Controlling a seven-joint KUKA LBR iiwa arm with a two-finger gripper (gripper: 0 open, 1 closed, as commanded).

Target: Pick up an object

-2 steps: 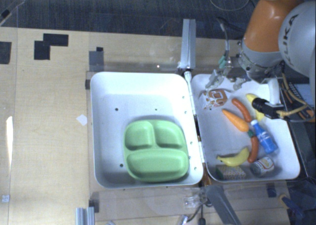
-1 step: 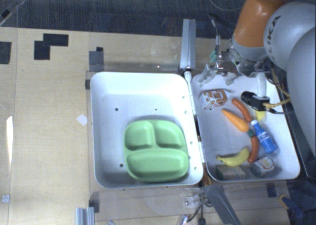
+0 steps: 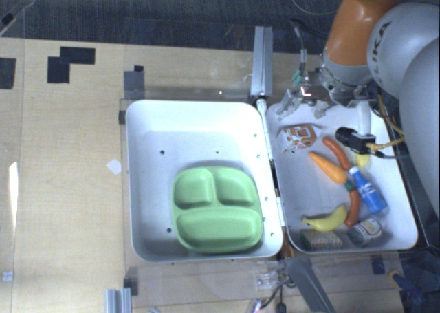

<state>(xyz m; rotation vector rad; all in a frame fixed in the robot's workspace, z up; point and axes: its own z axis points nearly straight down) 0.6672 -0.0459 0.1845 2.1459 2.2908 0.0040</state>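
Pale wooden worktop (image 3: 69, 188) carries two white bins, and the hand (image 3: 302, 95) hangs at the right bin's (image 3: 405, 225) far left corner, its grip impossible to judge, above a brown packet (image 3: 300, 136); reaching seems underway, next needing descent onto that packet.

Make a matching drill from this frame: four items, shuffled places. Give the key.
Things:
1. green divided plate
2. banana
3. carrot
4. blue bottle

Places:
A. near the front edge of the right bin, left of the can
B. middle of the right bin, below the printed packet
C. in the left bin, toward its front
D. toward the right side of the right bin, lying at a slant

Pairs: 1-C, 2-A, 3-B, 4-D
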